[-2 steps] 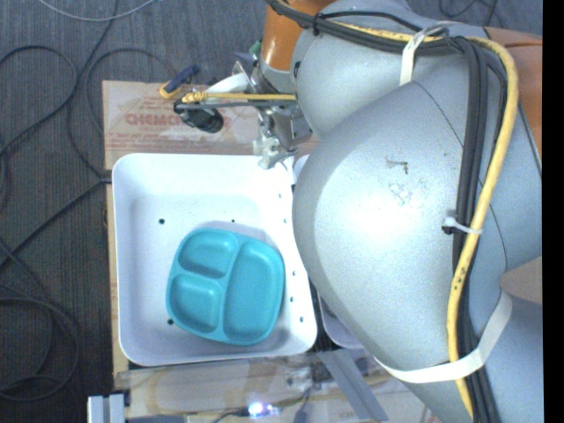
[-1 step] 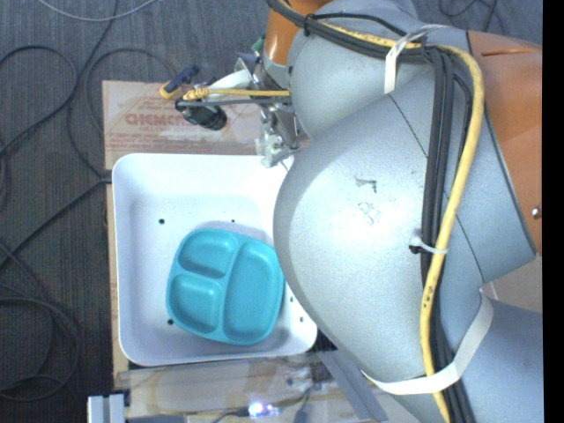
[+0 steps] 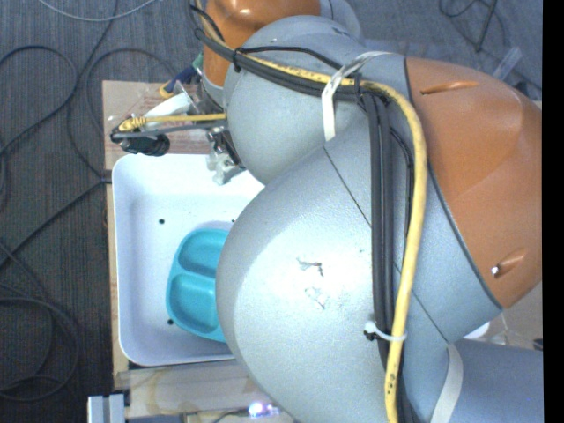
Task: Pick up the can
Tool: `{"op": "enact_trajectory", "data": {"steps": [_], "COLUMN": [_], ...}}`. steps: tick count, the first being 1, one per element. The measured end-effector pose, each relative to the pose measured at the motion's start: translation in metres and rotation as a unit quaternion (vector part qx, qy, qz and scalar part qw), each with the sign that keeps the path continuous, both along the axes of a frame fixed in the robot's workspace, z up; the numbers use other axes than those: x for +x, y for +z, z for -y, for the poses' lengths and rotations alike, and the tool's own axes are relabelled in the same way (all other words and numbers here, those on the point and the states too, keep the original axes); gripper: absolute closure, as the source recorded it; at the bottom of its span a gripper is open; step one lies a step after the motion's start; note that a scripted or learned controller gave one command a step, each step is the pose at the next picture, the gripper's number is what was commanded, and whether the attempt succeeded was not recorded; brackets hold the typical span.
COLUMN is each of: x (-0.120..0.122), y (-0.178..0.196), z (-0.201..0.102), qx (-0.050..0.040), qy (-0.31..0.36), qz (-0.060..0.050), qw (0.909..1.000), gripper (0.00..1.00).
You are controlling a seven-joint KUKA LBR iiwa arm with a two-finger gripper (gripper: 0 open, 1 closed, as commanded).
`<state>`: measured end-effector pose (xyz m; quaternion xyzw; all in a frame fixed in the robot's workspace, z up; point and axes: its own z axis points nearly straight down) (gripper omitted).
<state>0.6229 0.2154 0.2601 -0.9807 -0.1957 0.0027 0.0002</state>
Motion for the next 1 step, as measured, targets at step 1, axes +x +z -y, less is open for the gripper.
{"op": "enact_trajectory", "data": {"steps": [1], "x": [0.0002], "y": [0.0068], "z": [0.0019], "qx": [-0.0006], "qy": [0.002], "qz": [-0.003], "qw": [1.0], "gripper": [1.0]}}
